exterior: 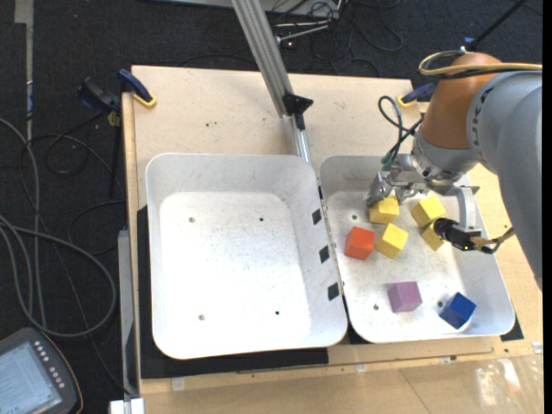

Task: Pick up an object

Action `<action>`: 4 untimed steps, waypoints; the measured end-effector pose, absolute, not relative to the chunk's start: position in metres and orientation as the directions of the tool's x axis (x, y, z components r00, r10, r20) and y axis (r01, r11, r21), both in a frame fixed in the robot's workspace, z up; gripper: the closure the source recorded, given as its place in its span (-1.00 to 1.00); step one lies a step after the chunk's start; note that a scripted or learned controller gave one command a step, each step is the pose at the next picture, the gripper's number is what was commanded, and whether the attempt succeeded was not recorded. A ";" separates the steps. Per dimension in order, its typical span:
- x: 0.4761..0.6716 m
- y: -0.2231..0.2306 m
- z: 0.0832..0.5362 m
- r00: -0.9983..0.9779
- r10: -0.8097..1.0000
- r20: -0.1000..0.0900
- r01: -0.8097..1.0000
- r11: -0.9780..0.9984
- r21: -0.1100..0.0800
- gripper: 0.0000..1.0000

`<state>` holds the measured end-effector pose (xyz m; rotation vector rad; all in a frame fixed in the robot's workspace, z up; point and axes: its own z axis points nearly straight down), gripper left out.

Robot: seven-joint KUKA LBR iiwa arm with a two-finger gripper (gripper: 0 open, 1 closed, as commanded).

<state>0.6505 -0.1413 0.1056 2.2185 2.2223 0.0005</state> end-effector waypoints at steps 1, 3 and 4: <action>0.662 -0.139 0.159 -0.003 1.000 -0.002 1.000 0.003 0.007 1.00; 0.637 -0.094 0.206 -0.006 1.000 0.001 1.000 0.006 -0.002 1.00; 0.612 -0.044 0.203 -0.007 1.000 0.002 1.000 0.007 -0.004 1.00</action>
